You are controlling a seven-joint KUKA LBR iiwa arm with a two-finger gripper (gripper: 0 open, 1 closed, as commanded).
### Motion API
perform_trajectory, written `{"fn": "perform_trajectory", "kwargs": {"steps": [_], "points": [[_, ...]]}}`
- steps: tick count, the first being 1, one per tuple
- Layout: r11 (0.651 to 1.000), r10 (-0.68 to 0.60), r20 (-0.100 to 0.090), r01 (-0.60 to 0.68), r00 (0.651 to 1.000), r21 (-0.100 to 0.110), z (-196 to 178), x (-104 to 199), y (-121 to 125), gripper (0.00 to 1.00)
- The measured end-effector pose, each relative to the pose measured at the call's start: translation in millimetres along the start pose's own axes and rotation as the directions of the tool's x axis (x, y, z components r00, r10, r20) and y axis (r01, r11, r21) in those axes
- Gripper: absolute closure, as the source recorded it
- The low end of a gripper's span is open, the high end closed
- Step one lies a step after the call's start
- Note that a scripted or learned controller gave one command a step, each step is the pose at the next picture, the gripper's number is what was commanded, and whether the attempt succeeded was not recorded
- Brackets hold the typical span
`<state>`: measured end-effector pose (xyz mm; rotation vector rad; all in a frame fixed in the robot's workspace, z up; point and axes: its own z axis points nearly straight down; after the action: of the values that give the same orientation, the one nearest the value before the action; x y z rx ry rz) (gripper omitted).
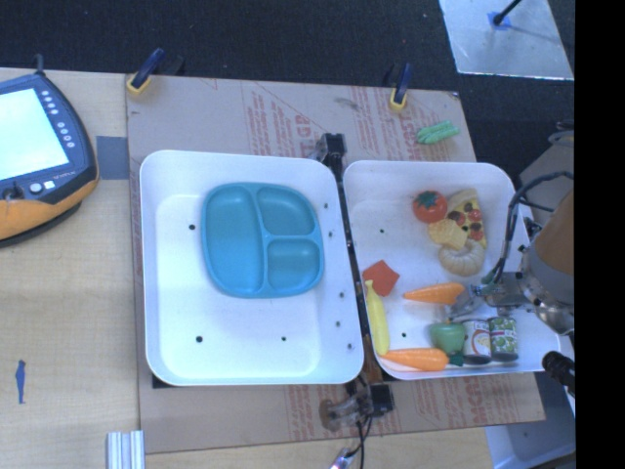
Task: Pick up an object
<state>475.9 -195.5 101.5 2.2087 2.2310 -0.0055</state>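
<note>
- The gripper (471, 303) is low in the right bin (391, 189), just beside a carrot (435, 293); how it is set, and whether it grasps anything, cannot be told.
- Near it lie a can (491, 340), a green toy (448, 337) and a second carrot (414, 360).
- Farther off lie a banana (376, 319), a red block (382, 277), a tomato (429, 206) and a pizza slice (463, 230).
- A blue plate (262, 239) sits in the left bin (176, 291).

A: What gets cut off here?

B: The arm (553, 252) runs off the right edge, so little of it shows. The handheld screen (39, 159) is clipped by the left edge.

A: And the end effector (476, 299)?

B: Too small and cluttered to tell how it stands. Its metal parts blur into the can (491, 341) and the green toy (449, 337) beside it.

A: The can's label?

B: Unreadable.
</note>
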Motion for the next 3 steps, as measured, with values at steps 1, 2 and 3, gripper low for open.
{"fn": "perform_trajectory", "kwargs": {"steps": [1, 2, 3], "points": [[1.000, -0.005, 0.003, 0.005, 1.000, 0.000, -10, -1, 0, 1.00], [1.000, -0.005, 0.003, 0.005, 1.000, 0.000, -10, -1, 0, 0.00], [1.000, 0.003, -0.004, -0.003, 1.000, 0.003, 10, -2, 33, 0.00]]}}
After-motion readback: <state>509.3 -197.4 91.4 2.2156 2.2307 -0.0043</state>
